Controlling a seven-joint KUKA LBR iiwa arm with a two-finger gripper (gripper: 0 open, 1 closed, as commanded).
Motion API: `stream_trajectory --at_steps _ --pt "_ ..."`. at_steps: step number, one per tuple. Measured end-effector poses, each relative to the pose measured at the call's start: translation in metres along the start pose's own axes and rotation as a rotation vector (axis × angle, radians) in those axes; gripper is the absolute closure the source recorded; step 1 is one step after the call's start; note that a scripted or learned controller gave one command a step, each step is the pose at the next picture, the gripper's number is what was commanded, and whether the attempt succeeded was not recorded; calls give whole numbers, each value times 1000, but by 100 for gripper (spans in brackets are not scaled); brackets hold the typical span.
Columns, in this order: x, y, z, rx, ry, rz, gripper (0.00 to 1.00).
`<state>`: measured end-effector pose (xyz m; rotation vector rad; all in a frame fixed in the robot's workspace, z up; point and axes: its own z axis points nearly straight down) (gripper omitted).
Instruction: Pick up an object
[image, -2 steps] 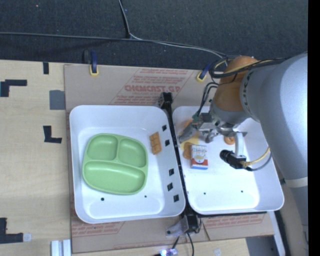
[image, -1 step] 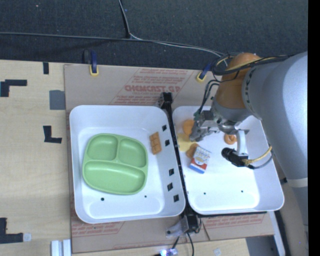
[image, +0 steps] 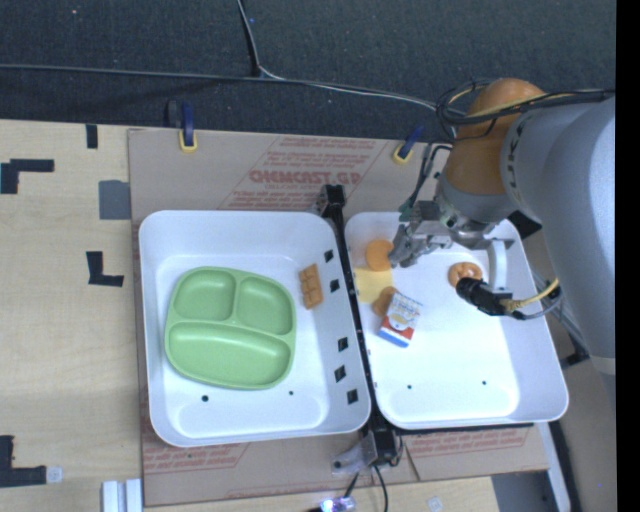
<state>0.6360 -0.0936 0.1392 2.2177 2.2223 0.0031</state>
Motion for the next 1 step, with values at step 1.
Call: stream_trajectory --at_steps 1 --pt "-9 -2 -53 -1 -1 1 100"
